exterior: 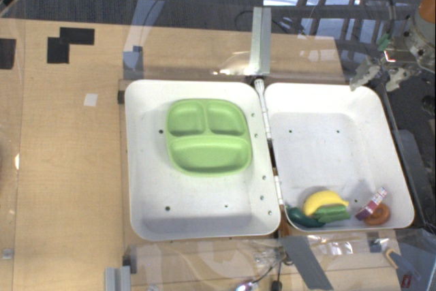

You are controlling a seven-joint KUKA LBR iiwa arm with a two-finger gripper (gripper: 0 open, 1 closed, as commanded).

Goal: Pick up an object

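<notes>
Two-finger gripper (377,76), finger state indiscernible, above right bin's (340,112) far corner; yellow plastic banana (324,201) at near edge.

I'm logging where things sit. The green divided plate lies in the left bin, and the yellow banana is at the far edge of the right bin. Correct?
Not quite. The camera view shows the yellow banana at the near edge of the right bin, not the far one. The green divided plate does lie in the left bin.

Matt green plastic plate (207,135), wooden bench (61,146)
</notes>
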